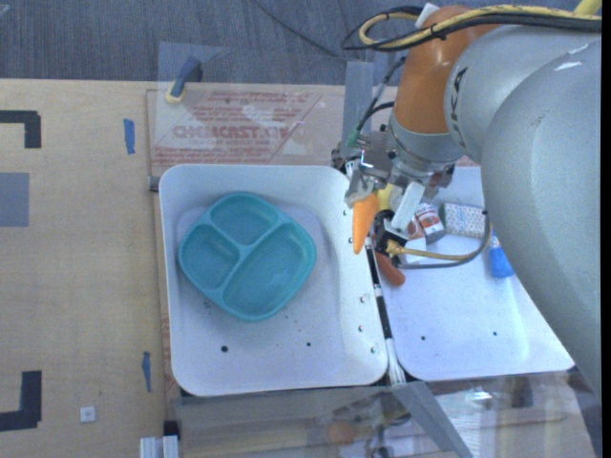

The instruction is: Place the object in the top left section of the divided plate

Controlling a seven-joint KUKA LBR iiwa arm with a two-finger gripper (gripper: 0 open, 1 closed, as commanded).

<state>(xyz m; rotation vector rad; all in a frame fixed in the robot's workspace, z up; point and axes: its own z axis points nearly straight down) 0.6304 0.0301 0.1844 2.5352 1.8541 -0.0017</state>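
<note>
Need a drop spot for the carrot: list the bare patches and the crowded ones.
Bare: the left bin's floor below and right of the blue plate; the right bin's lower floor. Crowded: the right bin's top, with gripper, carrot, small box.

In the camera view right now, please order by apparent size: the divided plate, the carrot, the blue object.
1. Divided plate, clearly largest.
2. Carrot.
3. Blue object, partly hidden by the arm, so its rank below the carrot is unsure.

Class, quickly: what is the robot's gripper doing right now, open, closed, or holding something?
Gripper: closed on the orange carrot, held over the divide between the bins.
</note>
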